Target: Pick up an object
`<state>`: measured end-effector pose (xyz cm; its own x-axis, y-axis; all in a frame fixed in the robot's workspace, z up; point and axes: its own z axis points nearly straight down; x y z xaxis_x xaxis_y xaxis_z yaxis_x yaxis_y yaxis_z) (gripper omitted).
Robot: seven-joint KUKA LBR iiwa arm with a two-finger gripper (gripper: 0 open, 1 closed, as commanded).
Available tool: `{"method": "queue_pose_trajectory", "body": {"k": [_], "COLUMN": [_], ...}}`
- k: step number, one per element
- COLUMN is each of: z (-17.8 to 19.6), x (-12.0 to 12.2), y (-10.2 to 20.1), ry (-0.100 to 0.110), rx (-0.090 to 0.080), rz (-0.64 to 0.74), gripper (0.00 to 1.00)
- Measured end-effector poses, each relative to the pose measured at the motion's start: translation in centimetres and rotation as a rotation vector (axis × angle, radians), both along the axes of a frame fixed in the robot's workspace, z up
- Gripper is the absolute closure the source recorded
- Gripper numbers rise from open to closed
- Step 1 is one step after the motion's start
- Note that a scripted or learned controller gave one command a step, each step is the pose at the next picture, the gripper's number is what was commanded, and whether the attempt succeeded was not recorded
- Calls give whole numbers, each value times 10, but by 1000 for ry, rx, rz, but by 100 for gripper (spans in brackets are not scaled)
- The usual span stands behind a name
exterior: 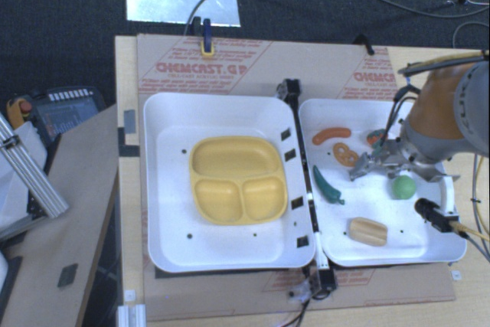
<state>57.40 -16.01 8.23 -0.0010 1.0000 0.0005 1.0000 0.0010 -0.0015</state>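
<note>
The right bin (337,253) holds six small things: one green ball (403,187) at its 3 o'clock, one tan bread piece (367,231) at 6, one green pepper (328,186) at 9, and toward 12 one orange sausage (331,135), one pretzel (346,155) and one partly hidden reddish piece (374,138). The gripper (366,168) hovers low mid-bin, jaw state unclear. The left bin (164,165) holds one yellow divided tray (236,178).
</note>
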Motion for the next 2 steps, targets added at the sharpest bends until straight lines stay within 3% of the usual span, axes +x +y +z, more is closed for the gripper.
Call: {"method": "queue_pose_trajectory", "body": {"k": [1, 2], "z": [13, 77], "x": [2, 1], "y": [-1, 4], "ry": [-5, -9], "rx": [-2, -2], "rz": [0, 3], "gripper": [100, 100]}}
